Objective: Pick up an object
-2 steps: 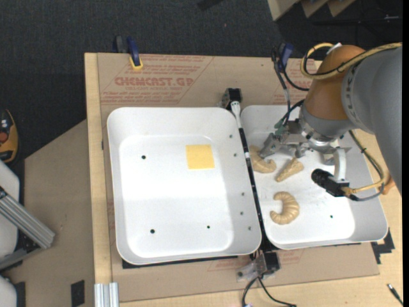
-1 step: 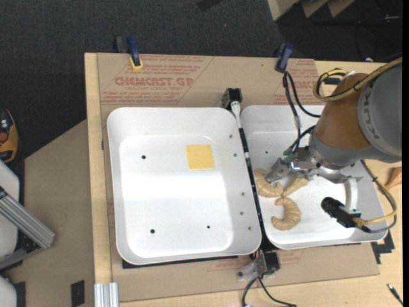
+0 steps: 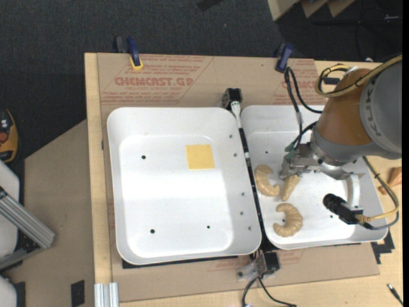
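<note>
The grey arm's two-finger claw point(image 3: 293, 169) is down in the right-hand shallow white plastic bin point(image 3: 307, 235), its tip at a pale tan, elongated pastry piece point(image 3: 291, 185) that lies just below it; whether the jaws are wide, narrow or closed on anything cannot be told from this slanted overhead view, since the wrist hides them. Just to the claw's left lies a curved, pale beige croissant-shaped pastry point(image 3: 266, 181), touching or nearly touching the elongated piece, and further below the claw lies a second curled tan croissant point(image 3: 289, 220), apart from the others. Well to the claw's left, across the divide, a flat yellow square slice point(image 3: 200, 157) lies in the left white bin point(image 3: 128, 235). The step in hand looks like the descent or grasp attempt on the pastry under the tip. The next move would call for closing firmly on that piece alone, without pinching its neighbour, then lifting straight up to check it comes along.
</note>
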{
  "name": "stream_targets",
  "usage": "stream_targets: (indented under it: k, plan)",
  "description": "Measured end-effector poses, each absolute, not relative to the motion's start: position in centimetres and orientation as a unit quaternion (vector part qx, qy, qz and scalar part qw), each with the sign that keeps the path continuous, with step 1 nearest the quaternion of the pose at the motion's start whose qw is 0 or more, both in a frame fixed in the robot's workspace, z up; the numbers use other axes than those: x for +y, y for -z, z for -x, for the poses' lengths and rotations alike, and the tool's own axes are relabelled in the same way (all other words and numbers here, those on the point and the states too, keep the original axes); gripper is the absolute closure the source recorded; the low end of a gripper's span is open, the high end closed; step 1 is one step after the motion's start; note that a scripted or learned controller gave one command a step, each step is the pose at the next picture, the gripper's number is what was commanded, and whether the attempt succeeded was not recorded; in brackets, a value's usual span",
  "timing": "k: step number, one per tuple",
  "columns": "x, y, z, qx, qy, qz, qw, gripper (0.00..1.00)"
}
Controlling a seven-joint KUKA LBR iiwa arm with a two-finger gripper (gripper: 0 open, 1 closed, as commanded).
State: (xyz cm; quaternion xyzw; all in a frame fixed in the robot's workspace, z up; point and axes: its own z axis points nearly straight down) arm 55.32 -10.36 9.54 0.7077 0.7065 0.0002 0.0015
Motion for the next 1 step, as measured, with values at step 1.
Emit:
stream_targets:
  k: [1]
  plan:
    - [-2.27,-19.02,-55.13,0.710,-0.0035,-0.704,0.002,1.00]
